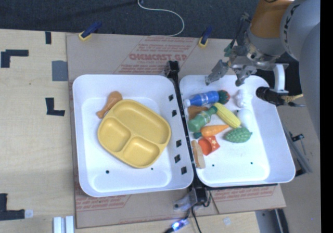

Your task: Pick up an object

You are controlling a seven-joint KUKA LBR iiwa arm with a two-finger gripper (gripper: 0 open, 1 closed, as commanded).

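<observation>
My gripper hangs over the far edge of the right bin, its two fingers spread apart and open with nothing between them. Just below it lies a blue bottle, with a yellow corn cob, an orange carrot, a green bumpy fruit, a green bottle-shaped toy, a red piece and a hot dog clustered in the bin's left half. A small white object sits near the back right.
The left bin holds a yellow divided plate and a tan drumstick at its upper left corner. A black clip divider joins the bins. The arm's orange band looms at the right.
</observation>
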